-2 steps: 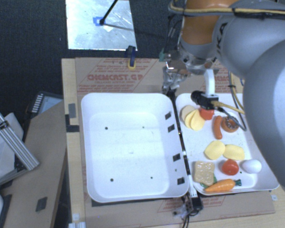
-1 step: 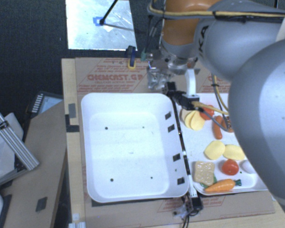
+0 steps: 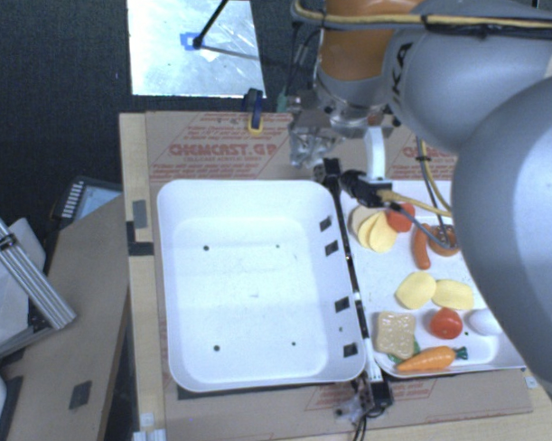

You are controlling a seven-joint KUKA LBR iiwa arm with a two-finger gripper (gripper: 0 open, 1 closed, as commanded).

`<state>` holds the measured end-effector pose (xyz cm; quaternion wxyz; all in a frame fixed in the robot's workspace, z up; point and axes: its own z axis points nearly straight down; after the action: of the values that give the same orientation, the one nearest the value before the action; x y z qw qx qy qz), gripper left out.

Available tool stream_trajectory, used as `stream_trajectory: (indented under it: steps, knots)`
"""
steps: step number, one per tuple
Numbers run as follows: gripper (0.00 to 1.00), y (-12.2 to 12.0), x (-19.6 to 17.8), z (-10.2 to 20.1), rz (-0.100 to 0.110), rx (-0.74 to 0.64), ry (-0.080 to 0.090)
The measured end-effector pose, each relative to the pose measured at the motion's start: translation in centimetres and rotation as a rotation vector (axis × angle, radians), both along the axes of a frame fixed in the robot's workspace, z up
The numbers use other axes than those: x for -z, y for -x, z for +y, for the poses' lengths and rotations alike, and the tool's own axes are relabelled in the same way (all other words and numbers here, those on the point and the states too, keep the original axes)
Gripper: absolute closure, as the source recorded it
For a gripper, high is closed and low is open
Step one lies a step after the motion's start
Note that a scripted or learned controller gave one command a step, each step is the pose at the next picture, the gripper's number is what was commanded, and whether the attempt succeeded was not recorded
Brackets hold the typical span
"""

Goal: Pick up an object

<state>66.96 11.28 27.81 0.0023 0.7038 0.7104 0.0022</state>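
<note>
**Camera view.** The arm (image 3: 504, 162) enters from the right and covers the right-hand part of the right bin (image 3: 379, 279). The pincer (image 3: 314, 155) sits over the far rim, close to the line where the two bins meet. Whether it is apart or together cannot be told.

The objects available for pickup all lie in the right bin:
- yellow slices (image 3: 374, 230) lie near the far left corner, with a red piece (image 3: 400, 220) touching them;
- an orange sausage (image 3: 422, 249) lies just beside these;
- a yellow lump (image 3: 416, 290) lies mid-bin, against a second yellow lump (image 3: 453, 295);
- a tomato (image 3: 445, 323), a tan cracker (image 3: 395, 333) and a white egg (image 3: 483, 323) lie nearer the front;
- a carrot (image 3: 428, 359) lies along the near wall.

The left bin (image 3: 251, 279) shows a white floor with small dark dots. Black clips (image 3: 332, 249) line the shared wall. Both bins rest on a cardboard sheet (image 3: 219, 149) with red lettering, on a tan counter (image 3: 91, 357). A blue-and-yellow clamp (image 3: 254, 112) grips the sheet's far edge. A silver sheet (image 3: 193, 46) lies beyond, on a dark ground.
</note>
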Motion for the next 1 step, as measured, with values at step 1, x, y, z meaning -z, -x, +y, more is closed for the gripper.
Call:
stream_trajectory:
  steps: [1]
  knots:
    - [1.00, -0.05, -1.09, 0.02, -0.002, -0.005, 0.000]
